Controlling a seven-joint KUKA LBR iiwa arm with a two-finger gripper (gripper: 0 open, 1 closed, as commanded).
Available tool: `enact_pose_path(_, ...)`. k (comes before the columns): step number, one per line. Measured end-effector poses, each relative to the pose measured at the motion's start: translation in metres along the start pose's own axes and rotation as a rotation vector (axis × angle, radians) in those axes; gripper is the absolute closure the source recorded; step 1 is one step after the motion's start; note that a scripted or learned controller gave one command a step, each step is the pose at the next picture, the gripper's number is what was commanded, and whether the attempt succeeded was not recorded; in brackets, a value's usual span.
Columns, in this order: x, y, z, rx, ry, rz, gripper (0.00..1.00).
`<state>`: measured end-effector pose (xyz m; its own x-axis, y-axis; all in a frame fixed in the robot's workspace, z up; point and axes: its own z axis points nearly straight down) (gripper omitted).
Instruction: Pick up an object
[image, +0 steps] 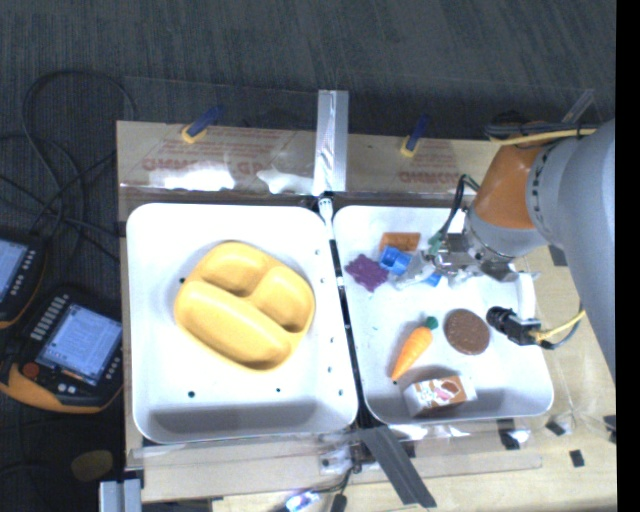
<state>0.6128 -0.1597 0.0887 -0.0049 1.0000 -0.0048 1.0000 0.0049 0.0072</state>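
Two shallow white plastic bins sit side by side on the counter (140, 150), which is lined with clear plastic sheeting clipped at the back.

The left bin (160, 400) holds one thing: a large, smooth, glossy yellow toy bread loaf (243, 303), lumpy and rounded, with a crease dividing its top into lobes.

The right bin (520, 395) holds six small objects. One orange carrot (411, 350) with a small green tip lies tilted near the middle, tapering toward the front left. Just beside it to the right is one flat round brown disc (466, 331), like a cookie. Near the front edge lies one small carton (438, 393), brown and white with a printed label, on its side. At the back left are one crinkled purple piece (365, 271), one small blue block (394, 261) and one flat orange rectangular piece (401, 241), close together.

The single grey arm, with its orange band (505, 190), reaches in from the right and comes down over the back of the right bin. The gripper (440, 262) is low, just right of the blue block and the orange piece, with a bit of blue showing under it. I cannot tell whether it is open, closed or gripping anything.

Two handheld control pendants (70, 350) with lit screens lie on the dark carpet to the left, trailing black cables.
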Motion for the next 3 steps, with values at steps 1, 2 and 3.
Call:
enact_pose_path(1, 0.004, -0.091, -0.001, 0.000, 0.002, 0.093, 0.00)
enact_pose_path(2, 0.064, -0.124, -0.002, -0.007, 0.000, -0.025, 0.00)
enact_pose_path(3, 0.065, -0.124, -0.011, -0.006, 0.002, -0.024, 1.00)
